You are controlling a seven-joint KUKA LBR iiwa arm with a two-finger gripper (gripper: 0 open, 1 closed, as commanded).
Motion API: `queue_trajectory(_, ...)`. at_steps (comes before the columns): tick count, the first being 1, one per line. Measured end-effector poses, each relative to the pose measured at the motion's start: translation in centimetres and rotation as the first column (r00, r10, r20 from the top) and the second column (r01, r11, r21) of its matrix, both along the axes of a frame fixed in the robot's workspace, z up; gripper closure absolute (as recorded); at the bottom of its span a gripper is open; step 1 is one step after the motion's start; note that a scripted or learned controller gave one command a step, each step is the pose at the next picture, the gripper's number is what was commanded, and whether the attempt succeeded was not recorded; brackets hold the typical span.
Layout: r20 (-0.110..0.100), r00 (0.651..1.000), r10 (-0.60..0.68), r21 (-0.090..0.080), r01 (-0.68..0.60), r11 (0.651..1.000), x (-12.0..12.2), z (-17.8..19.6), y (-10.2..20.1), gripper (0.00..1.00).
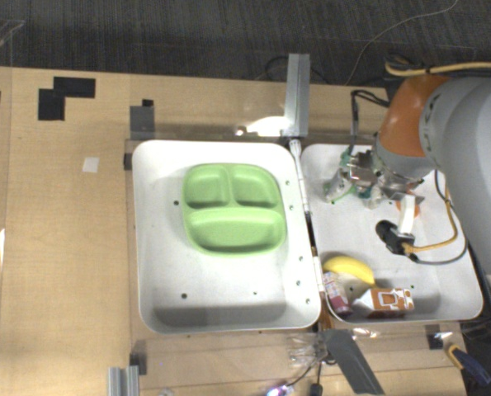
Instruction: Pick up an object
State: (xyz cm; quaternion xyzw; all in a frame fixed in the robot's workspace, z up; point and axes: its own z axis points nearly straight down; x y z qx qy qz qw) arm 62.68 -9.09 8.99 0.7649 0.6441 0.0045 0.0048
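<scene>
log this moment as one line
arm: over right bin | gripper: low at far end | banana, small carton: near end, untouched | left bin: green divided plate

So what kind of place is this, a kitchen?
Probably a robot lab, not a kitchen. A robot arm reaches over two white bins on a wooden bench, and a green plate and a banana sit in them like practice things.

My gripper (350, 180) hangs over the right bin (468, 291), above a banana (349, 268); a green tray (231, 206) fills the left bin (158, 246).
</scene>
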Motion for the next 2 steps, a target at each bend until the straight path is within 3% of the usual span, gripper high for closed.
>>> queue_trajectory(1, -0.016, 1.000, 0.022, 0.001, -0.022, 1.000, 4.2, -0.3, -5.1, 0.00)
queue_trajectory(2, -0.014, 0.999, 0.030, 0.000, -0.030, 1.000, 4.3, 0.9, -5.0, 1.00)
